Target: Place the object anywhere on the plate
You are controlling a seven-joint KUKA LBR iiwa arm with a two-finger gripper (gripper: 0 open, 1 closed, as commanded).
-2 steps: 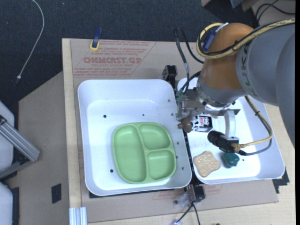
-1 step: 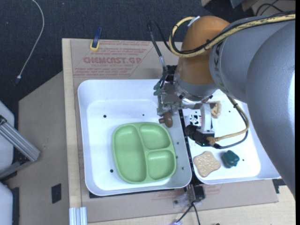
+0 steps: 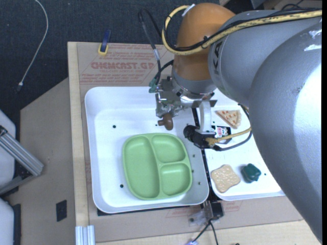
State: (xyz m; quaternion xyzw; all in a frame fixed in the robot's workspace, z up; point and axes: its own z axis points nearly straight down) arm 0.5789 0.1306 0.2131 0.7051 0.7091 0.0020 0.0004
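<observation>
My gripper (image 3: 166, 117) hangs over the left bin's far side, just beyond the green plate (image 3: 156, 165), fingers closed on a small brown object (image 3: 167, 121). Carrying step; next I lower it onto the plate.

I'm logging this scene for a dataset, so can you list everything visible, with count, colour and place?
Plate: one, green, three compartments, in the left bin.
Bins: two, white, side by side on the bench.
Small brown object: one, at the gripper's tip, above the plate's far edge.
Cracker: one, tan, right bin.
Green toy: one, dark green, right bin.
Pizza slice: one, orange-tan, right bin.
Clip: one, blue and yellow, bench's far edge.
Gripper: one, grey arm with orange band.
</observation>
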